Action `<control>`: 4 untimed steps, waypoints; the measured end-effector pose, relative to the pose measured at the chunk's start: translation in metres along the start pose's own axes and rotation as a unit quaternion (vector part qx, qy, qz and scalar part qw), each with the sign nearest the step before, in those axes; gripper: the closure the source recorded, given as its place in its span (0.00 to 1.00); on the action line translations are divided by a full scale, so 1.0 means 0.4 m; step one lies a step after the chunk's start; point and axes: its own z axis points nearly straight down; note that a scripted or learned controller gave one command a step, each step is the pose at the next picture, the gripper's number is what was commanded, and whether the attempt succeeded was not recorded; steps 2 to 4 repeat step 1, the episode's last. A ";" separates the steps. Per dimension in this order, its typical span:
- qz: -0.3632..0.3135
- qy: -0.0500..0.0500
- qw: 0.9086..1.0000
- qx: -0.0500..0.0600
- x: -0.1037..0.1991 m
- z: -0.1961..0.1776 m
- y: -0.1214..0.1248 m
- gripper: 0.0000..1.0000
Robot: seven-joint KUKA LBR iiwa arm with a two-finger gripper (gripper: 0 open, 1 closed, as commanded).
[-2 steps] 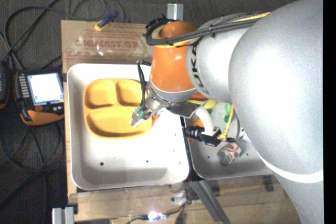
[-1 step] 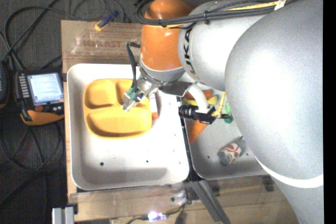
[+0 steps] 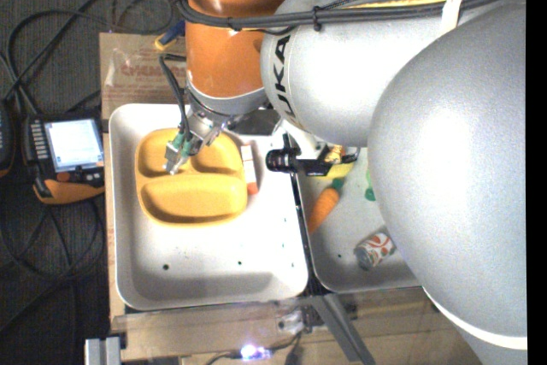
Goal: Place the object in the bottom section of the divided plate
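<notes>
huge grey arm [image 3: 410, 98] sits closest to the lens and covers most of the right side, with its orange band [image 3: 224, 30] up top above the wrist. from there the pincer [image 3: 176, 160] reaches down over the yellow divided plate [image 3: 188, 199] in the left white bin [image 3: 214, 269], tip right about at the ridge between the upper left section and the big bottom section. there's something small and greenish at the fingertips but it's too tiny and blurry to call, so honestly can't tell if the pincer is wide, narrow or gripping anything. a thin red and white thing [image 3: 250, 171] lies just beside the plate's right edge, touching or nearly. over in the right bin [image 3: 329, 265], partly under the arm, there's a carrot [image 3: 322, 207] leaning by the left wall, a small can [image 3: 374, 250] on its side near the front, and a bit of green [image 3: 370, 188]. left of the counter, a handheld screen [image 3: 70, 145] sits on the floor among cables.
</notes>
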 end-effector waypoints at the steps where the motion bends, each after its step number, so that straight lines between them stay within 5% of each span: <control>1: 0.000 0.000 1.000 0.000 0.000 0.000 0.000 0.00; 4: 0.000 0.000 1.000 0.000 0.000 0.000 0.000 0.00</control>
